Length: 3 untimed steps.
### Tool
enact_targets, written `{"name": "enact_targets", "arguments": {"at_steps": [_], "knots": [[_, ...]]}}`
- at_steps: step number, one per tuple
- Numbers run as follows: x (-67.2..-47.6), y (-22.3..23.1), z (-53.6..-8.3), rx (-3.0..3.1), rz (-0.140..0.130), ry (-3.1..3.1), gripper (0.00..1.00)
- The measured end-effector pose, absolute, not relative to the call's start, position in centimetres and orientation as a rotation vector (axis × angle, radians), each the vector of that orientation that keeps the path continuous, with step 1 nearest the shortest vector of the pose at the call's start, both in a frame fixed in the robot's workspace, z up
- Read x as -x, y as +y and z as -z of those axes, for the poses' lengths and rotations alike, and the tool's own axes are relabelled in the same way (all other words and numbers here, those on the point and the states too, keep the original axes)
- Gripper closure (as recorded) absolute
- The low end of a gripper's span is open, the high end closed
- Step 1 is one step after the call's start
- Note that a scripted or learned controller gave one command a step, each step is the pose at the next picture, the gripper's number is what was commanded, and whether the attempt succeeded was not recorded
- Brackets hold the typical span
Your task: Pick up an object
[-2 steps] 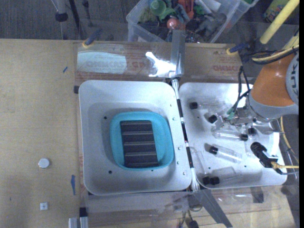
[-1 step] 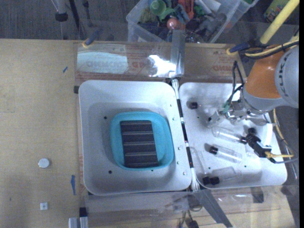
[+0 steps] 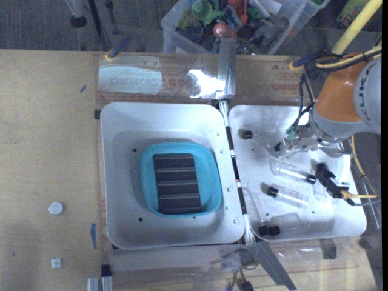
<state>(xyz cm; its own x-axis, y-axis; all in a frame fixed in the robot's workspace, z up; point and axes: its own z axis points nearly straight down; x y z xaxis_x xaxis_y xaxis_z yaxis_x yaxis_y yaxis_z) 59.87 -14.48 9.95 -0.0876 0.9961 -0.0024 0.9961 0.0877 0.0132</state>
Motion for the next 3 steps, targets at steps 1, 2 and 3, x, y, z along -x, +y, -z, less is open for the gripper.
{"name": "enact_targets", "arguments": {"at_steps": [1,2,3], "knots": [[-59.9,-14.5,-9.9,-2.115,-0.012,2.309,0.0],[-62.0,-10.3,-8.8,-2.182,-0.006,2.25,0.0],[-54.9,-16.9,-8.8,-2.066,-0.001,2.361,0.0]]}}
